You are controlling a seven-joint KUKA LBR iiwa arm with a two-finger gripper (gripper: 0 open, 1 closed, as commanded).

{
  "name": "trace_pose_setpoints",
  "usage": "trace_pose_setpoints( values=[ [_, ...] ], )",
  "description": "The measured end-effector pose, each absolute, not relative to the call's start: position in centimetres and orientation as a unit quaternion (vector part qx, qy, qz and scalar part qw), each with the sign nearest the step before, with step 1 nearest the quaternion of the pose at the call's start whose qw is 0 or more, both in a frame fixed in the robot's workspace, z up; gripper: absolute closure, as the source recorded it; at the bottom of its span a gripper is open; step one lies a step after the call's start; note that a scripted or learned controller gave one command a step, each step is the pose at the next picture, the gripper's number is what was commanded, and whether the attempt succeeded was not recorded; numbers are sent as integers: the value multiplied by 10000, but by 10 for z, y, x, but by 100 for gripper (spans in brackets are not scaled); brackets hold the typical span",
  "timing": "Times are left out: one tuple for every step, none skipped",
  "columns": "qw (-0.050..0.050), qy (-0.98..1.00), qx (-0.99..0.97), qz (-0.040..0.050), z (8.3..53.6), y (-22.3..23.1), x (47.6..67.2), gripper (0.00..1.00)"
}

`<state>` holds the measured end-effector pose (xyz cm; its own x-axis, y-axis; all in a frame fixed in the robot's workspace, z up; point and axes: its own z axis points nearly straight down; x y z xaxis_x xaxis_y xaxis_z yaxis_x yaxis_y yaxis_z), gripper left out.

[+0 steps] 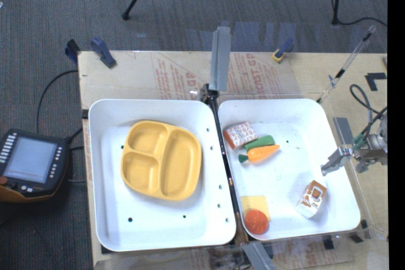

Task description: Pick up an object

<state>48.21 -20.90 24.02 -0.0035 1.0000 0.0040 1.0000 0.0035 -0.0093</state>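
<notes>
The gripper (334, 163) sits low over the right edge of the right bin (297, 109). Very little of the arm can be seen. A grey part of the gripper pokes in over the bin wall and tilts down toward the middle of the bin. I cannot tell if the gripper is spread or pressed together. Nothing can be seen in its grip.

Closest to the gripper is a small box (312, 198). It lies just below the gripper and a bit further into the bin, near the bin's wall, not touching the gripper. The box is white with orange marks on it, and it lies tipped at a slant.

Further from the gripper, across the bin, is a toy carrot (262, 153). A green piece (260, 141) touches it, and next to that is a red and white packet (240, 134). Away from the gripper, toward the bin's near corner, a red round thing (257, 220) sits against a yellow block (254, 203).

Nothing lies between the gripper and the small box.

Much further away, in the left bin (107, 199), is a yellow plate (161, 161) with three parts. Past that bin, off the bench, is a screen (28, 161).
</notes>
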Motion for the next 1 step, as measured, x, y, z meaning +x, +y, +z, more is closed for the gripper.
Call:
trace_pose_setpoints(
  values=[
    [75,-7674,-6411,23,143,-209,508,0]
  ],
)
